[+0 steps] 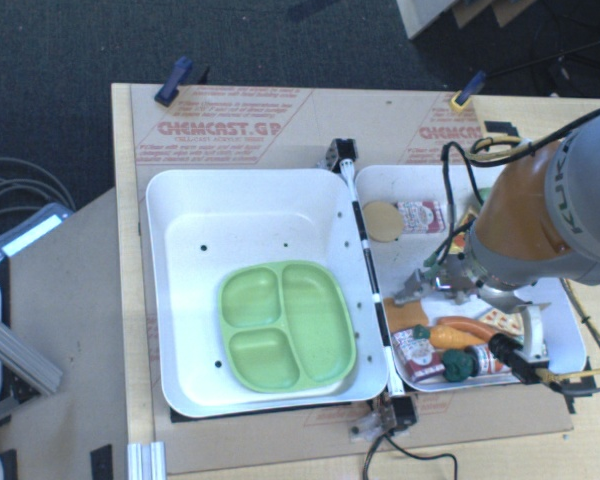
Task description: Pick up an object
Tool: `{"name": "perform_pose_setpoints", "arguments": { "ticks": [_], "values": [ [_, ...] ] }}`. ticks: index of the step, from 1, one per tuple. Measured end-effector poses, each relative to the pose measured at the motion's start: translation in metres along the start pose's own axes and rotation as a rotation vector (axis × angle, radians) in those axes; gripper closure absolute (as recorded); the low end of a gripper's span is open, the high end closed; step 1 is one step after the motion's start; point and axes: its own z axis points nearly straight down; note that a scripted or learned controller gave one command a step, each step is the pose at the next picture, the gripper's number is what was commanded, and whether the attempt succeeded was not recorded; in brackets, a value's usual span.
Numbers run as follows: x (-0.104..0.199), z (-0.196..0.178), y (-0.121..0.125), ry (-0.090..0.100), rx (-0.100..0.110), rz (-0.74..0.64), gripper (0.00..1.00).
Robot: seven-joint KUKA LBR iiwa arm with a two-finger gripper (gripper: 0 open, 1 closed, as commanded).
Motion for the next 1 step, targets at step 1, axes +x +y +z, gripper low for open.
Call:
{"name": "perform_pose_setpoints", "arguments": {
  "ticks": [1],
  "values": [
    [-0.0531,0.0007,0.0711,-0.001,0.001,0.0,0.0]
  ]
}}
